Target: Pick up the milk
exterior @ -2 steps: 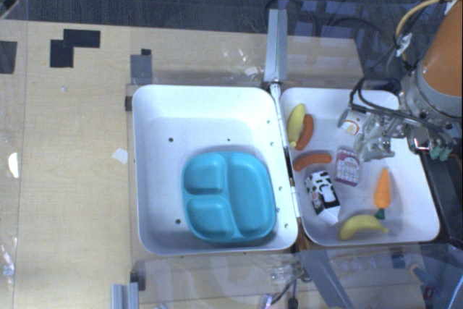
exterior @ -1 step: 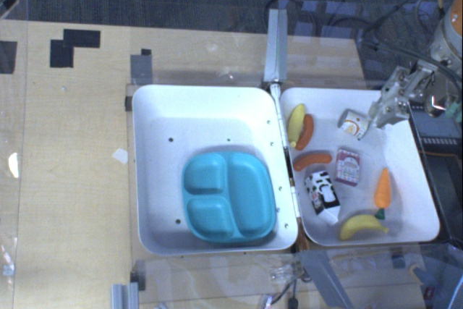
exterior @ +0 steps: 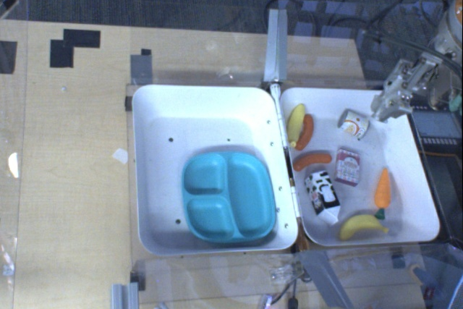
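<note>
I count one milk carton (exterior: pixel 322 192), two bananas (exterior: pixel 296 122), two sausages (exterior: pixel 312 159) and one carrot (exterior: pixel 383 189) in the right bin (exterior: pixel 427 210). One blue tray (exterior: pixel 228 196) sits in the left bin (exterior: pixel 155 155). My gripper (exterior: pixel 387 106) hangs over the right bin's far corner; I cannot tell its state.

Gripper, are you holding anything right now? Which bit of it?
Nothing is held. The gripper hovers over the right bin's far right corner with nothing between its fingers. The milk lies apart from it, nearer the divider.
</note>
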You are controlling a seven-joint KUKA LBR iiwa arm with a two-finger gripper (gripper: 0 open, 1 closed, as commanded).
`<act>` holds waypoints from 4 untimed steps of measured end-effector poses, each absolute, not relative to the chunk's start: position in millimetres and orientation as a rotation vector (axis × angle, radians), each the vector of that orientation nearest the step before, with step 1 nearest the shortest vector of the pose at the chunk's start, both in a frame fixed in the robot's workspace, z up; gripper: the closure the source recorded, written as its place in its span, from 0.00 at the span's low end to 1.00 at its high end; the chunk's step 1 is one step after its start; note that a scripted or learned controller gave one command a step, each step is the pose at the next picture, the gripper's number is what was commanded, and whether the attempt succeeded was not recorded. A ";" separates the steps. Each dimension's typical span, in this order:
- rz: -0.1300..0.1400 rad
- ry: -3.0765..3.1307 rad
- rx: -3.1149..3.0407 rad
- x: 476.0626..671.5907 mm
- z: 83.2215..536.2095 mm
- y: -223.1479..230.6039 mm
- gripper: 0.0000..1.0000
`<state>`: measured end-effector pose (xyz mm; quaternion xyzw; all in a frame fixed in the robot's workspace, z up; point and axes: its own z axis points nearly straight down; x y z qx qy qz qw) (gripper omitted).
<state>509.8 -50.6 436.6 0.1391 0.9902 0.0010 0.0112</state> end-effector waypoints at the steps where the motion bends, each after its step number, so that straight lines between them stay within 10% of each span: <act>1: 0.000 3.091 0.514 488.8 330.0 -84.2 1.00; 3: 0.005 2.732 1.533 488.4 436.3 -75.4 1.00; 4: 0.002 2.441 1.972 488.3 323.9 -85.4 1.00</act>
